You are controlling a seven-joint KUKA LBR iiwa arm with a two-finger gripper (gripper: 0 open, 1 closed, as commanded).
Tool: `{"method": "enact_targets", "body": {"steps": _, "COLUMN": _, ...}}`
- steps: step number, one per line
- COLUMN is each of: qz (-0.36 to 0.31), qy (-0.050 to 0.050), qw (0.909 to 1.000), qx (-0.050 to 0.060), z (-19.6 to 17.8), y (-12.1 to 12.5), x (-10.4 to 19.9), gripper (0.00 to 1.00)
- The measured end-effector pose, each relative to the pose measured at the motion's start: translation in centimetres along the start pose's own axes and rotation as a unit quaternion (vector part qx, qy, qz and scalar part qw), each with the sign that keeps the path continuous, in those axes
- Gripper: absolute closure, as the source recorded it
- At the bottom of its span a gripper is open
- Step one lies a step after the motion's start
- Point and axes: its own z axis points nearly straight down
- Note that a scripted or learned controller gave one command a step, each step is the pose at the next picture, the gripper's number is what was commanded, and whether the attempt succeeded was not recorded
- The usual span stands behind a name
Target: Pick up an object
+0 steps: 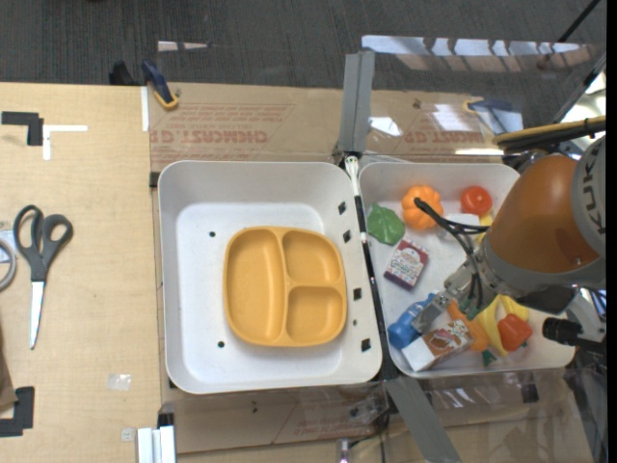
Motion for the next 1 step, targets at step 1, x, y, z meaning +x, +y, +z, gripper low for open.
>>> {"method": "enact_targets", "body": {"steps": 1, "qz": 0.0, "qy": 0.015, "qw": 0.9998, "qx": 0.01, "z": -15.53, "y": -2.22, "x": -6.9, "gripper": 0.0}}
